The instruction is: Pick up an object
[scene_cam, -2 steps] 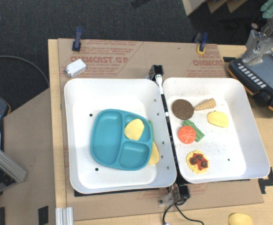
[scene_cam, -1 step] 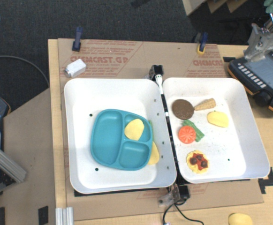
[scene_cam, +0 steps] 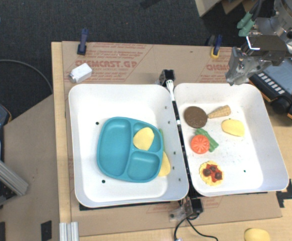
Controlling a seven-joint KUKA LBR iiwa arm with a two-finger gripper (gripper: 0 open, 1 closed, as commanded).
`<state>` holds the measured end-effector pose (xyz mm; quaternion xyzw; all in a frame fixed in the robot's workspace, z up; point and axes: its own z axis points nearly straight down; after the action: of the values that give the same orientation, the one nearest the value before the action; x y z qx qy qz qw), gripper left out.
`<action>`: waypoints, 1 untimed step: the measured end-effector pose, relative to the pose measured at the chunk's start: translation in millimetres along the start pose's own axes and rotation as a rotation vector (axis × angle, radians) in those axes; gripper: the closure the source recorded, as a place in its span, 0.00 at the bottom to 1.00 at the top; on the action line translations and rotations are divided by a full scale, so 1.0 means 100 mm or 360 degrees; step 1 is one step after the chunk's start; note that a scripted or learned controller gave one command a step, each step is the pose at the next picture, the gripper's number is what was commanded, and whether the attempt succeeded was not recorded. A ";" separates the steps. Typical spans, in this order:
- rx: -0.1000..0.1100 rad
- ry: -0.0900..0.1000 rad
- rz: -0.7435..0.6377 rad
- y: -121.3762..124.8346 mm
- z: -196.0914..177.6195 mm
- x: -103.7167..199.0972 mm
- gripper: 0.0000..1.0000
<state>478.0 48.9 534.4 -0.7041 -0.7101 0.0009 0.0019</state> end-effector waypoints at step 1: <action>0.0018 -0.0005 0.0010 0.01 1.30 0.18 1.00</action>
<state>478.1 67.2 404.6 -0.7064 -0.7077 0.0061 0.0047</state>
